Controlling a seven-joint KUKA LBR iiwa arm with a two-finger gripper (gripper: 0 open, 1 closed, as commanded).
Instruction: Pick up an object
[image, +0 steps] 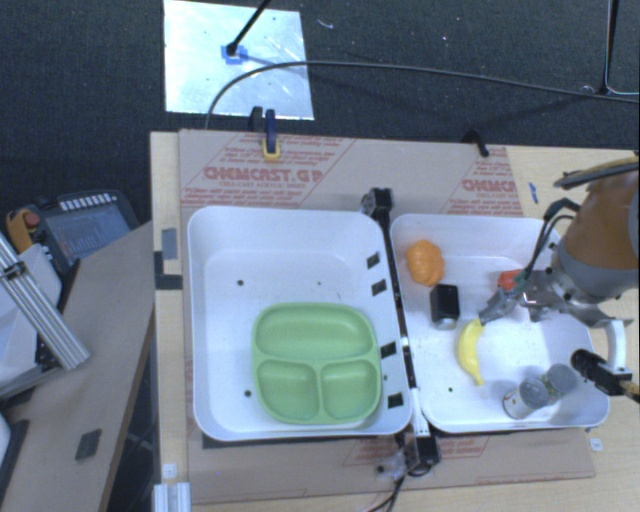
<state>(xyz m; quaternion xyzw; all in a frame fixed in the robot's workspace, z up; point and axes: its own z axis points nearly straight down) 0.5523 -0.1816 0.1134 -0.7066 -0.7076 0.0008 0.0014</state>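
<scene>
The grey can (535, 391) lies at the near edge of the right bin (470, 225). The yellow banana (470, 350) lies just past it, to the left. The gripper (497, 306) hangs just right of the banana, above the bin floor. To grab well, it should go straight down over the banana's middle. The black block (444, 303) and orange ball (425, 262) sit farther back.

I see the arm (600, 235) w/ a wide orange band over a grey wrist, black cable looping down its side, small red bit near the metal gripper (497, 306), black fitting lower down
</scene>
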